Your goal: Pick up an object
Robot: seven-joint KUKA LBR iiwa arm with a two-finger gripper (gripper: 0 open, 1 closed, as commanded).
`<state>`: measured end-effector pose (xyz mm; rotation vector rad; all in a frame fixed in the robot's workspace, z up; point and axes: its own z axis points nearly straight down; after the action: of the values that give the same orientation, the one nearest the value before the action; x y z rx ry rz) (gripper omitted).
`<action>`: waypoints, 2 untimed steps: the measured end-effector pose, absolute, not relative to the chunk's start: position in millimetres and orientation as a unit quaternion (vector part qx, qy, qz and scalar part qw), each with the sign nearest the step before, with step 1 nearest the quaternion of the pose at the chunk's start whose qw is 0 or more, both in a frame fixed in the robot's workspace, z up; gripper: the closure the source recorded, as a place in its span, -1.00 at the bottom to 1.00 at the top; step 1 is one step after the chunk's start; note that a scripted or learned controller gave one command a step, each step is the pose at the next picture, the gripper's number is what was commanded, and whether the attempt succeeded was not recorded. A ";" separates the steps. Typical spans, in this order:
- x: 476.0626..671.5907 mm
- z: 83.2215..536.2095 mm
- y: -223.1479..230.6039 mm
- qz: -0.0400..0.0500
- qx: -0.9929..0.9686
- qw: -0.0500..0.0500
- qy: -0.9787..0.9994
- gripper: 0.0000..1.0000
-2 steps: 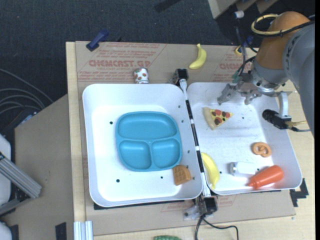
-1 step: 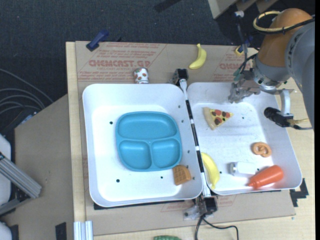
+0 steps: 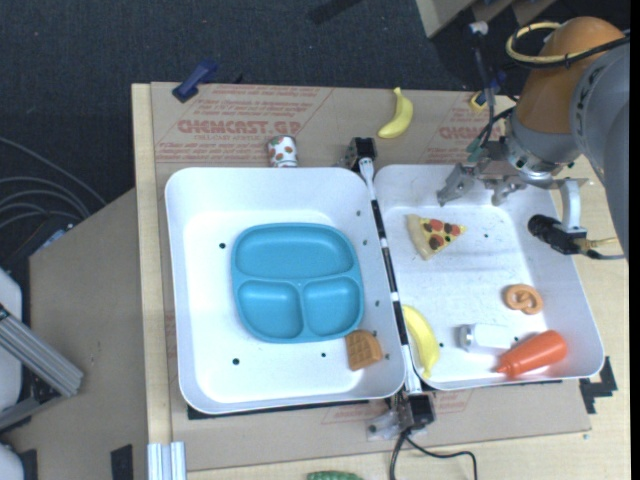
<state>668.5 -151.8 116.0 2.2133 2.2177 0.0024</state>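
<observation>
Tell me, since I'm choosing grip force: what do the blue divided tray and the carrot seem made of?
The blue divided tray looks like moulded plastic: uniform colour, smooth rounded compartments, soft sheen. The carrot is probably a plastic or rubber toy: even orange, glossy highlight, no natural texture. Hardness can't be judged from this view.

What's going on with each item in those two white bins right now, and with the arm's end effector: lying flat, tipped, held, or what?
Blue divided plate: flat, right way up, left bin.
Waffle piece: lying beside the plate's corner.
Pizza slice: flat, toppings up, right bin.
Banana: on its side by the divider.
Pretzel: lying flat.
Orange carrot: on its side.
White tube: lying beside the carrot.
End effector: above the right bin's far edge, holding nothing.
</observation>
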 end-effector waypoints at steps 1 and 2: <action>666.3 84.6 -130.0 -0.001 0.707 -0.001 0.707 -1.00; 667.1 95.3 -130.0 0.000 0.707 0.000 0.708 1.00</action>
<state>667.1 -130.0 95.3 2.2196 2.2225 0.0000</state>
